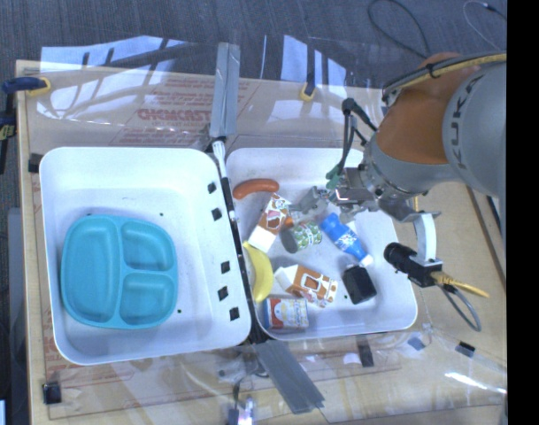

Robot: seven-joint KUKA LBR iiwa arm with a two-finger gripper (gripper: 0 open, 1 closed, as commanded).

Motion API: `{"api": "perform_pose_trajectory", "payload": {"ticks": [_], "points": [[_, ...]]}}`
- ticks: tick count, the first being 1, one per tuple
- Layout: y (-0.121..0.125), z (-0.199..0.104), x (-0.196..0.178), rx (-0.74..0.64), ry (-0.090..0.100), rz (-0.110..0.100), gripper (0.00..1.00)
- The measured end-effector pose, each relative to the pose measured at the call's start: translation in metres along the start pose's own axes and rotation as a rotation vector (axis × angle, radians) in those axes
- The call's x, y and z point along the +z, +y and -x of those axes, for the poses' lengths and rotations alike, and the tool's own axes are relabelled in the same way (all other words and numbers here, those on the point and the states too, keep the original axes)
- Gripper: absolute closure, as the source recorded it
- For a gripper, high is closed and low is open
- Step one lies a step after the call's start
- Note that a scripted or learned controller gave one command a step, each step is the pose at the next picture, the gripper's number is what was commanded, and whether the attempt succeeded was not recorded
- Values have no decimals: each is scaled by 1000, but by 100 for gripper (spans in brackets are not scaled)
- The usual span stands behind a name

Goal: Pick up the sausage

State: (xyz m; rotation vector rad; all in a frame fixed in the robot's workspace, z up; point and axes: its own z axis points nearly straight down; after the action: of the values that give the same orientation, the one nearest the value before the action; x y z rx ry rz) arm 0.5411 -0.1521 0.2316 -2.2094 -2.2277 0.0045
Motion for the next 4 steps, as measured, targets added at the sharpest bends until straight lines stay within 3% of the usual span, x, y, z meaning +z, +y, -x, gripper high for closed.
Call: {"api": "perform_pose_trajectory", "payload": {"ticks": [1, 2, 3, 4], "points": [[29, 15, 44, -43, -1, -2, 0], [84, 14, 140, -40, -1, 1, 0], [69, 35, 139, -199, 0, 1, 0], [94, -16, 139, 248, 1, 3, 0]]}}
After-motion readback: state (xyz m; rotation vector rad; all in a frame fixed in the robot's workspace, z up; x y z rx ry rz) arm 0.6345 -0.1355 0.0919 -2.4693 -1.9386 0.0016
